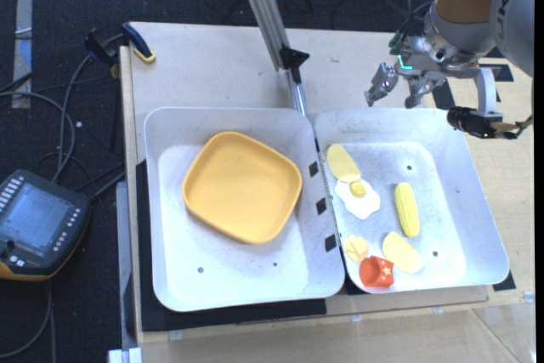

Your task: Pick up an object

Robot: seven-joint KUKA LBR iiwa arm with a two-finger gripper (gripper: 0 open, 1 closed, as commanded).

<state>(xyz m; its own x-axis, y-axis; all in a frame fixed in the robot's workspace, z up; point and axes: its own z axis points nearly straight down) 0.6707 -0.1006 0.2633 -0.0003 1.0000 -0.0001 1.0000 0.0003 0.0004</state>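
The gripper (pixel 398 91) hangs above the far edge of the right bin (pixel 476 208), its fingers spread and holding nothing. In that bin lie a corn cob (pixel 407 209), egg (pixel 358 196) and tomato (pixel 376 271). The left bin (pixel 166 268) holds a yellow plate (pixel 242 185).

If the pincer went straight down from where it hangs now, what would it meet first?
Probably the far rim of the right bin or the bench just behind it. The pincer hangs there, clear of the toy food; depth is unclear.
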